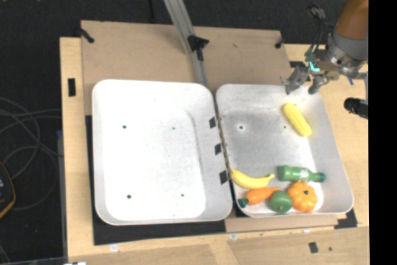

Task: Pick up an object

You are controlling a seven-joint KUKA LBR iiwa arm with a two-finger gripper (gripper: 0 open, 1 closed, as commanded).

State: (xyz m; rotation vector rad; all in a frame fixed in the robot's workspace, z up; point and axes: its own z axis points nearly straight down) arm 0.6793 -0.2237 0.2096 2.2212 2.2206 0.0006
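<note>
Jaws spread wide, nothing between them; gripper (pixel 302 80) hangs over right bin's (pixel 260 133) upper right edge. Corn cob (pixel 297 119) lies just below it, apart. Banana (pixel 251 179), green bottle (pixel 299 174), carrot (pixel 259 195), green pepper (pixel 280 201), pumpkin (pixel 303 195) crowd lower edge. Bin centre is open.

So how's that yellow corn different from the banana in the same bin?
The corn is a straight, stubby cob, while the banana is thinner and curved. The corn lies by itself in the upper part of the right bin, just below the gripper; the banana lies at the bottom edge among the other toy foods. Both are yellow.
</note>
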